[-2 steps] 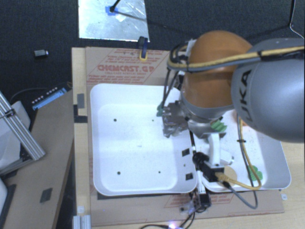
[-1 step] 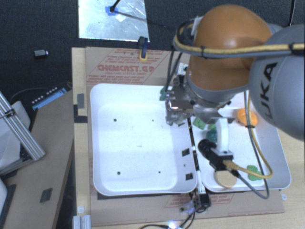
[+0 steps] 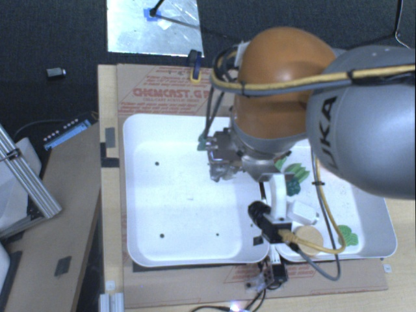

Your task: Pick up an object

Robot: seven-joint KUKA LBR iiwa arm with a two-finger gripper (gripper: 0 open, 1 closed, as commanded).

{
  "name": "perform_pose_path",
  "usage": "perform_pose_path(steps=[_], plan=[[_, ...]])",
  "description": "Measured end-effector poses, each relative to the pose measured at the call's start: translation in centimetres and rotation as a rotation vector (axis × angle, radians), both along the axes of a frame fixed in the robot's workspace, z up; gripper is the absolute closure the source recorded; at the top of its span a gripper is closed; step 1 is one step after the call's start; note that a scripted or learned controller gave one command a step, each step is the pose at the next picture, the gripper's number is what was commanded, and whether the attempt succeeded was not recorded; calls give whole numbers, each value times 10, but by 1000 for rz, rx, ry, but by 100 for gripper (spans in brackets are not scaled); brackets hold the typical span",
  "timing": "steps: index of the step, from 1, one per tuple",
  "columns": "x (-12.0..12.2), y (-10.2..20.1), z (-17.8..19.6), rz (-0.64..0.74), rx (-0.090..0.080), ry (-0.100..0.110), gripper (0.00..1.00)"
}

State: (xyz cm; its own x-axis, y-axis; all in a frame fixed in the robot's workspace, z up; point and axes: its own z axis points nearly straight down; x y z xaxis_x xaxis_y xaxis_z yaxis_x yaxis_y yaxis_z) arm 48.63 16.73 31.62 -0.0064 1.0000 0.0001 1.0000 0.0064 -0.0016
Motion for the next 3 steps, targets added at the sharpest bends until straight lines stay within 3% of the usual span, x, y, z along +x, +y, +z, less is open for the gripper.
perform_pose_path(steps=[1, 2, 3], plan=[[17, -23, 163, -3, 6, -22, 100], [100, -38, 153, -8, -1, -8, 100], [182, -82, 135, -8, -1, -8, 100]])
